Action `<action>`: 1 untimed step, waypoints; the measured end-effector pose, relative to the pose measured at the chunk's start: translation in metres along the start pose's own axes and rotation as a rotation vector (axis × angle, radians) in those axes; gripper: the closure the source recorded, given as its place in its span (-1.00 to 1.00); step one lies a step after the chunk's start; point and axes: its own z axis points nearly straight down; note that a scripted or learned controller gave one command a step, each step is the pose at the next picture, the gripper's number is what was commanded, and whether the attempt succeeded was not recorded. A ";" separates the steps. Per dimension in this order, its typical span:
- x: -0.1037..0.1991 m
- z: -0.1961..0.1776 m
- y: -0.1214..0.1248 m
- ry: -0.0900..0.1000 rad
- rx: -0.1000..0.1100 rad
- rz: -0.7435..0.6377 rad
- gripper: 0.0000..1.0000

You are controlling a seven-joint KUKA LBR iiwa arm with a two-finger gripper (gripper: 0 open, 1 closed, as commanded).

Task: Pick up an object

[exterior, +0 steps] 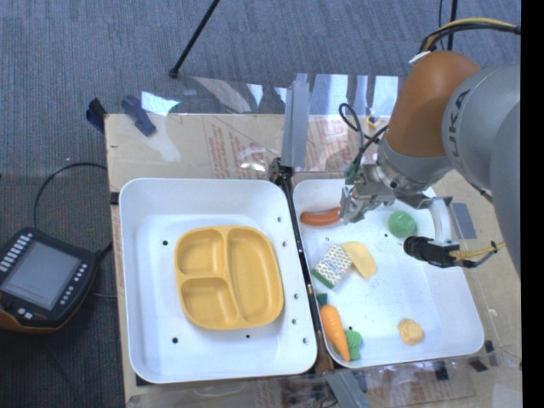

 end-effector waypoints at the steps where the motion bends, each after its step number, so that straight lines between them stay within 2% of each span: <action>1: 0.000 -0.001 0.000 0.000 -0.001 -0.001 -1.00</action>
